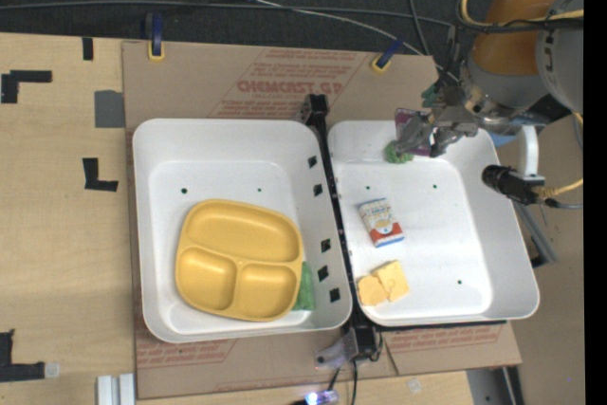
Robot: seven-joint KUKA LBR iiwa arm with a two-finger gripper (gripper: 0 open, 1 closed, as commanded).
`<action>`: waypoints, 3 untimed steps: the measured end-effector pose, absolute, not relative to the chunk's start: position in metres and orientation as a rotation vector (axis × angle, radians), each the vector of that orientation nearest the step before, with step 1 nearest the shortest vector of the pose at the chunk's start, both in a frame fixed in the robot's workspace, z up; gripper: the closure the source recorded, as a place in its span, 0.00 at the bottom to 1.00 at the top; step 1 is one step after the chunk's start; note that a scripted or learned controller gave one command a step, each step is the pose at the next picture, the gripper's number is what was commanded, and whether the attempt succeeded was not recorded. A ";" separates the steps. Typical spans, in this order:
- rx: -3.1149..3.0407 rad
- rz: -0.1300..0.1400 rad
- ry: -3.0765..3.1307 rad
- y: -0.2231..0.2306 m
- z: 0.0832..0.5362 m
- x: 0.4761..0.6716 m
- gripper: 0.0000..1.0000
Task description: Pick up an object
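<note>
2 shallow white plastic bins sit side by side on a flat cardboard sheet [275, 76]. The left bin [156, 142] holds a yellow 3-compartment plastic tray [239, 258]. In the right bin [474, 204], a small printed carton [380, 222] lies behind a yellow sponge-like block [383, 284], and the grey two-finger gripper [429, 136] hangs over the far rim.
</note>
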State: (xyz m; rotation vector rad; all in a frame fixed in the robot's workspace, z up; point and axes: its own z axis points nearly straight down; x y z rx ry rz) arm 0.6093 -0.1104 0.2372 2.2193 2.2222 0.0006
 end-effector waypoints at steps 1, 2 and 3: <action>2.219 -0.003 2.225 -0.065 0.226 0.619 1.00; 2.217 -0.003 2.229 -0.011 0.214 0.625 1.00; 2.217 -0.002 2.228 0.038 0.206 0.633 1.00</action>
